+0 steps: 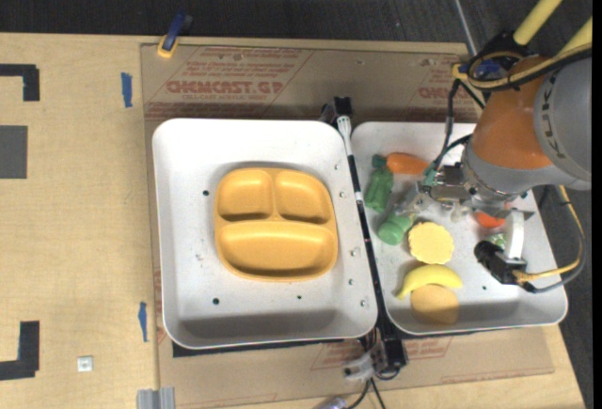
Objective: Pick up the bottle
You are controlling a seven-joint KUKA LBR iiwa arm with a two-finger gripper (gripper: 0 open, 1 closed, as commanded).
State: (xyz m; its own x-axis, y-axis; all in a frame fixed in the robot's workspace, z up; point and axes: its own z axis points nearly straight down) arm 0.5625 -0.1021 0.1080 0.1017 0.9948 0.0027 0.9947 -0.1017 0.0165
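While my gripper [423, 200] hangs over the right bin [550, 304], I cannot tell its state. At its nine o'clock lies the smooth green bottle [379, 186].

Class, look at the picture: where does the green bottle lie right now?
The bottle lies in the right bin, near its left wall, just left of the carrot and above a green lump.

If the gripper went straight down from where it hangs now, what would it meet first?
Probably the green bottle or the bin floor just right of it. The gripper points down beside the bottle's right side, above the yellow disc. Depth is unclear from this slanted view.
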